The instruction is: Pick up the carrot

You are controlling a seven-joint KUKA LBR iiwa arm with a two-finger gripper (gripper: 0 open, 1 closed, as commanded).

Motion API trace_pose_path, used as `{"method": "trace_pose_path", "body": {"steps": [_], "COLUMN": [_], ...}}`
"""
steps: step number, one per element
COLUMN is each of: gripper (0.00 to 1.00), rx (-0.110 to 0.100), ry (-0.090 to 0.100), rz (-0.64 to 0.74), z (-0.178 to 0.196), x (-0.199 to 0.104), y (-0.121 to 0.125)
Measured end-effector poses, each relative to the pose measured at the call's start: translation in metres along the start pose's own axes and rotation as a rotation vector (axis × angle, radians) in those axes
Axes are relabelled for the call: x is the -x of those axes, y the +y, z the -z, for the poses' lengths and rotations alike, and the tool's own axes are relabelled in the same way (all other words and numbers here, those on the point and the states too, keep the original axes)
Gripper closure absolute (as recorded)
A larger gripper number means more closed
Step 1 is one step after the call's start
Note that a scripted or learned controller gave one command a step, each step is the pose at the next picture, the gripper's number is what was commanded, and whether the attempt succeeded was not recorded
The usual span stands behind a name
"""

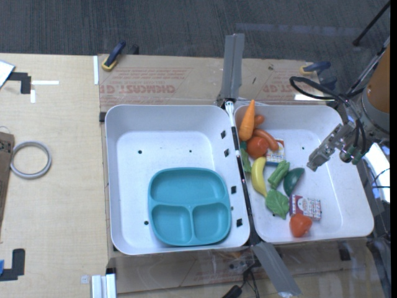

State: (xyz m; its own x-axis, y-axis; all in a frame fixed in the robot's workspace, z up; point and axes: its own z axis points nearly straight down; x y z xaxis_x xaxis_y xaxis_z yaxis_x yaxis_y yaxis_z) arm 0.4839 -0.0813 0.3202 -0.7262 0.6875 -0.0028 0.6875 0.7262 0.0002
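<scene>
Smooth tapered orange carrot [247, 121] against right bin's [347, 228] glossy white rim

Left bin [124, 135]: holds a divided plate [189, 207] toward its near right part.
Right bin [347, 219]: just beside the left bin, holding the food.
Carrot [247, 120]: far left corner of the right bin, leaning on the wall.
Banana [258, 176]: nearer than the carrot, along the left wall.
Gripper [315, 160]: above the right bin's right part.
Tape roll [28, 159]: on the desk [56, 228], left of both bins.
</scene>
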Motion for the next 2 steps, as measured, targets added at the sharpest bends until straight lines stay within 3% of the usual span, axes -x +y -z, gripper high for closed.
{"method": "trace_pose_path", "body": {"steps": [1, 2], "gripper": [1.0, 1.0], "rx": [0.001, 0.001], "ry": [-0.002, 0.002], "rz": [0.282, 0.43], "z": [0.122, 0.024], "x": [0.014, -0.036], "y": [-0.005, 0.03]}}
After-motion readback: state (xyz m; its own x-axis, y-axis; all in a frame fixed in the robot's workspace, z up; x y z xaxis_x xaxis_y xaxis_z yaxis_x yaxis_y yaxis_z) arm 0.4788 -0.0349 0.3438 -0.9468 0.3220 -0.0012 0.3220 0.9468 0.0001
